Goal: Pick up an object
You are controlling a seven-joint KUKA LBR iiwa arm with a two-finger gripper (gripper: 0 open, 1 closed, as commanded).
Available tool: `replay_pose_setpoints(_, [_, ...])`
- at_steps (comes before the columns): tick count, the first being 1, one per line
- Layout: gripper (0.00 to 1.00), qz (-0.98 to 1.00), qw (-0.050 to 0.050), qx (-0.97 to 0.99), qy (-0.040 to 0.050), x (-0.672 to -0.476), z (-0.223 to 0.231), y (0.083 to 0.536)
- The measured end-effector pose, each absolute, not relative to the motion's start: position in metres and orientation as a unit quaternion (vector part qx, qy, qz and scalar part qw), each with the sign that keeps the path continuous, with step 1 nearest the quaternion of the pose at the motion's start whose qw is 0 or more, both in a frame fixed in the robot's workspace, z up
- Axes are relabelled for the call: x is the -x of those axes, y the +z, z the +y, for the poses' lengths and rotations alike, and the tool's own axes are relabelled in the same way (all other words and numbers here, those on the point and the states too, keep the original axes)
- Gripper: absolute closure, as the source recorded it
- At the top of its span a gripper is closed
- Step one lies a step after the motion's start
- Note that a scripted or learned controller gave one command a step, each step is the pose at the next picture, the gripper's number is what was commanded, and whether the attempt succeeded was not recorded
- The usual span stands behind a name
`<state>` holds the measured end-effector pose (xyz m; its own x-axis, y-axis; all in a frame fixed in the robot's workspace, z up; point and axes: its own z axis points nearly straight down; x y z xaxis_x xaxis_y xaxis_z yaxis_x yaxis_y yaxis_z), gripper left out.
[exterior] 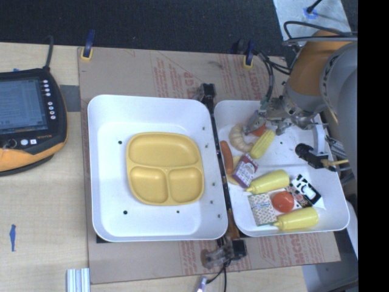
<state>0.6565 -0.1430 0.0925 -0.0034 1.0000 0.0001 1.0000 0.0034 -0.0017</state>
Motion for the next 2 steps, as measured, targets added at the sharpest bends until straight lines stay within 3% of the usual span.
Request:
replay_pose_setpoints(1, [0.00, -0.709, 0.002, 0.706, 0.0014, -0.656, -0.130, 0.092])
replay_pose_setpoints(2, [1.00, -0.709, 0.003, 0.705, 0.0018, -0.656, -0.131, 0.103])
